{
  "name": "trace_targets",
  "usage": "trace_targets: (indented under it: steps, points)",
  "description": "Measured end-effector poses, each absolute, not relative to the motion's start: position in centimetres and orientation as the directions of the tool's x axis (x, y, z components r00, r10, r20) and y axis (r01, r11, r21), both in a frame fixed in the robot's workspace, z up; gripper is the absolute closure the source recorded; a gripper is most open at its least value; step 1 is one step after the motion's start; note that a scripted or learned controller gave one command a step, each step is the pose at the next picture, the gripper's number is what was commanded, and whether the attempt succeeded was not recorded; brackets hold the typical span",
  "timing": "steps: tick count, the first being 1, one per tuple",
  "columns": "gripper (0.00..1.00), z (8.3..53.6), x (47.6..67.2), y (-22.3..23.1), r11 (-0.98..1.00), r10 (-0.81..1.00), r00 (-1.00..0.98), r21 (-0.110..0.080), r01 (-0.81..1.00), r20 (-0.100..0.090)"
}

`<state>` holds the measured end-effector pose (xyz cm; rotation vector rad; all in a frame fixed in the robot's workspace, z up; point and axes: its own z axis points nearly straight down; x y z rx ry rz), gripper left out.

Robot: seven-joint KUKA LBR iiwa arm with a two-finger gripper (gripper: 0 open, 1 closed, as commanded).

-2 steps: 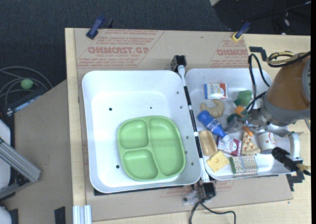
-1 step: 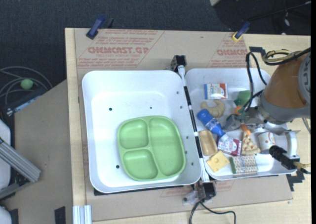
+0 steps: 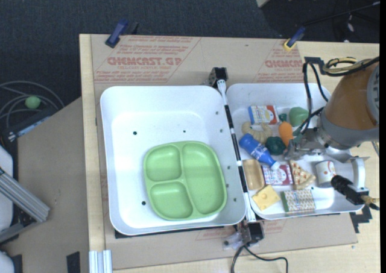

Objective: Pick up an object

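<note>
Arm (image 3: 353, 109) low over crowded right bin (image 3: 241, 94), beside blue bottle (image 3: 256, 149), grip undeterminable, left bin (image 3: 120, 109) roomy around green tray (image 3: 184, 179)

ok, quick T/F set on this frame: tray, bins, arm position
1. The green divided tray lies in the left bin. True.
2. The tray has five compartments. False: three are visible.
3. The arm reaches over the right bin, where the small items lie. True.
4. The blue bottle sits on the green tray. False: it lies in the right bin, near the divider.
5. A yellow wedge lies near the right bin's front edge. True.
6. The tool is above the left bin. False: it is among the right bin's items.
</note>
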<state>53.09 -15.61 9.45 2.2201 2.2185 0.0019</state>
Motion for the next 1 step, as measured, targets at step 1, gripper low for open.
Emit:
trace_targets:
  steps: [1]
  points:
    - [0.00, 9.44, 53.08, -15.60, -0.001, 1.000, 0.001, 0.003, 1.000, -0.001]
